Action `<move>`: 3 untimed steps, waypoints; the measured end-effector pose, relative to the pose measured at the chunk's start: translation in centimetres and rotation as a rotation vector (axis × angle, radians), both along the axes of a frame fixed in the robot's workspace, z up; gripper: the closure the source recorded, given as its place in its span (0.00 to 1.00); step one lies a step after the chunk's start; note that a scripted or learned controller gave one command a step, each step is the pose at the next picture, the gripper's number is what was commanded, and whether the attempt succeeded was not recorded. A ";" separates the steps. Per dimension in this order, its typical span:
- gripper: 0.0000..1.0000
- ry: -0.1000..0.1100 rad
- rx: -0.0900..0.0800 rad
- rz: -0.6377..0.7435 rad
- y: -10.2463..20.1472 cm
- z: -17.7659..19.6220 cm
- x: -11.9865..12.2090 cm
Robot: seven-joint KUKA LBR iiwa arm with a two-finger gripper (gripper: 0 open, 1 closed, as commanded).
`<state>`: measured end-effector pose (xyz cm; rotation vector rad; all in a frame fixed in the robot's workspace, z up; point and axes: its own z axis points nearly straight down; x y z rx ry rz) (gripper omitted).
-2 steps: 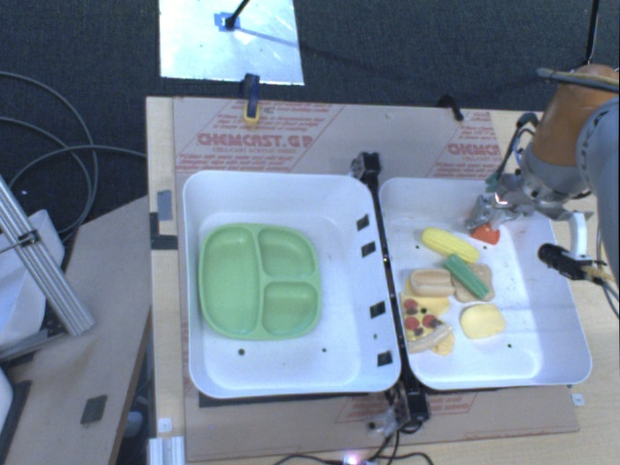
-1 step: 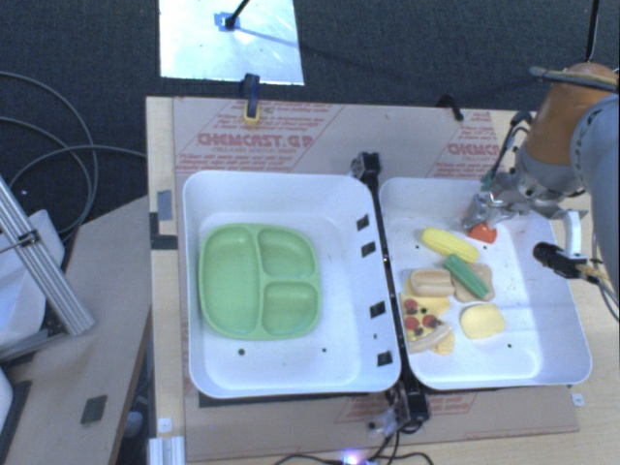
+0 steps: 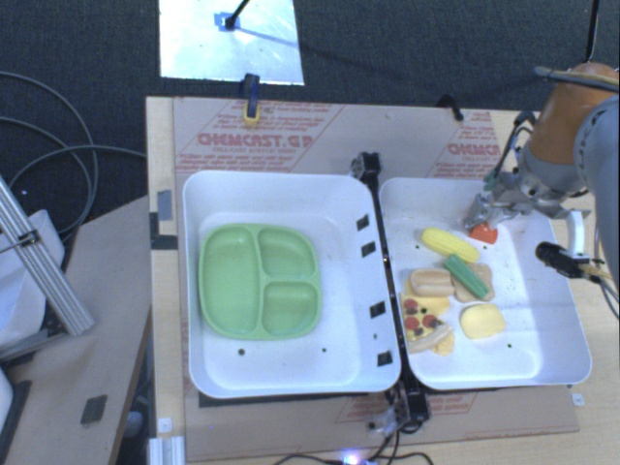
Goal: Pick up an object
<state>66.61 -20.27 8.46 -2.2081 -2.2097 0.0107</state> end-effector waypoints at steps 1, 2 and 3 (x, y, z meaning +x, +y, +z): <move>1.00 -0.001 -0.001 0.002 0.0 0.0 0.0; 1.00 -0.004 -0.010 0.001 0.7 0.1 0.0; 1.00 -0.002 -0.001 0.000 0.1 0.0 0.0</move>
